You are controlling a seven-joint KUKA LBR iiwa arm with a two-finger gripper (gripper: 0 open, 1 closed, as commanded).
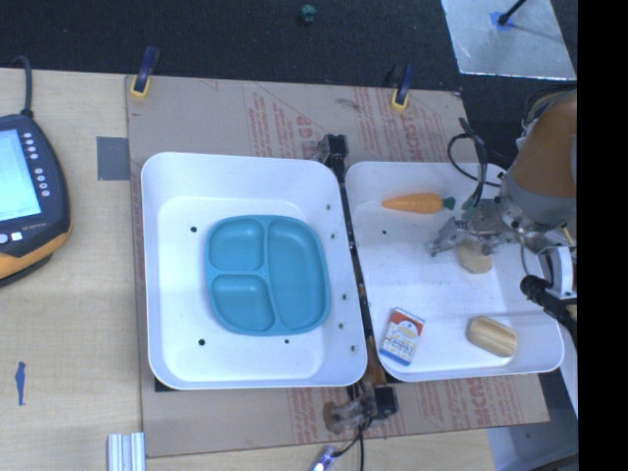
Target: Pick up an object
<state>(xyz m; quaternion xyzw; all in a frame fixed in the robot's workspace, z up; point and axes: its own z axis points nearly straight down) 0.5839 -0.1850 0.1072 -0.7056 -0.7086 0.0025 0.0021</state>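
At far left, a black and orange handheld control pendant (25, 199) with a pale screen rests on the wooden bench top (64, 361). A brown cardboard sheet (245, 116), held by two blue and yellow clamps (144, 72) at its far edge, underlies both bins. The left shallow white plastic bin (162, 263) holds a light blue three-compartment plastic plate (267, 274), lying flat near the bin's centre. The right shallow white plastic bin (432, 302) touches the left bin along their shared edge. At its near left corner lies a small red, white and blue printed carton (401, 335), tilted against the rim. Toward the far side lies an orange toy carrot with a green tip (415, 203). Near the right front corner rests a tan, bread-roll-shaped block (491, 335). The two-finger gripper (474, 241) of the grey and orange arm (545, 160) is lowered over a pale beige rounded object (475, 258), which sits between carrot and roll; whether the jaws are released or clenched cannot be determined, and contact with the object cannot be confirmed.
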